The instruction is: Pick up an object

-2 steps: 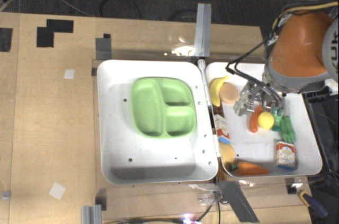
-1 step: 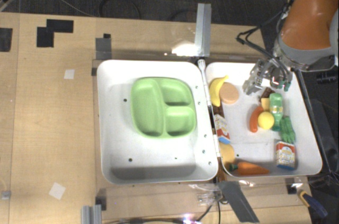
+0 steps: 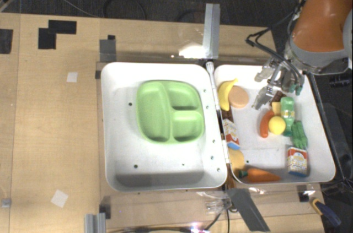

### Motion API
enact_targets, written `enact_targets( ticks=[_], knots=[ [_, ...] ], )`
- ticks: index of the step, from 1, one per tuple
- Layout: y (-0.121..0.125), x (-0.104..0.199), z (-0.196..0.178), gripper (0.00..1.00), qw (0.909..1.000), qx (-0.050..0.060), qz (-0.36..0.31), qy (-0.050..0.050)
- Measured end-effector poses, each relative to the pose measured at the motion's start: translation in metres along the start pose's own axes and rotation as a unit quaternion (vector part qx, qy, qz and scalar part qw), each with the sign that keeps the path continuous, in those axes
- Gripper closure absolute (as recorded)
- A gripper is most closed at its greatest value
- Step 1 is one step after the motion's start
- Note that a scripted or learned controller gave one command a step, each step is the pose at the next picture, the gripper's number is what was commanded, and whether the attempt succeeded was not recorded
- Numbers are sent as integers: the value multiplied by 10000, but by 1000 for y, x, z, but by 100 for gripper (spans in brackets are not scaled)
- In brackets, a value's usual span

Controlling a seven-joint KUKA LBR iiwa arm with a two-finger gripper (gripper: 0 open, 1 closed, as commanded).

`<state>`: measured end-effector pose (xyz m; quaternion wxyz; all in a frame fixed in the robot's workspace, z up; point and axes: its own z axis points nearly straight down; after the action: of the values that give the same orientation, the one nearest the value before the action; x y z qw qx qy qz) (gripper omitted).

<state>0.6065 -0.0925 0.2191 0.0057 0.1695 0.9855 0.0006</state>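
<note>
Gripper (image 3: 270, 91) above right bin (image 3: 322, 133), near its back edge; whether clenched or released cannot be told. Yellow lemon (image 3: 277, 125) lies in that bin, just below gripper. Green tray (image 3: 168, 110) in left bin (image 3: 118, 133).

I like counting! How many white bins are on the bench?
2. The left bin holds a green divided tray; the right bin holds toy food, with the gripper above it.

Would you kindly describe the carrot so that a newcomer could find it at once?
Look in the right-hand white bin, along its near edge. The carrot lies flat there, just left of the small upright carton. It is the only long, tapering orange item there.
</note>
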Motion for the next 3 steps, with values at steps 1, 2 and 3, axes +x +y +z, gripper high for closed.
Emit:
enact_targets(
  ticks=[1,2,3],
  knots=[
    [-20,18,127,0,9999,-3,-171,-16],
    [-39,43,128,0,10000,-8,13,-27],
    [-37,39,114,100,9999,-23,-8,-111]
  ],
)
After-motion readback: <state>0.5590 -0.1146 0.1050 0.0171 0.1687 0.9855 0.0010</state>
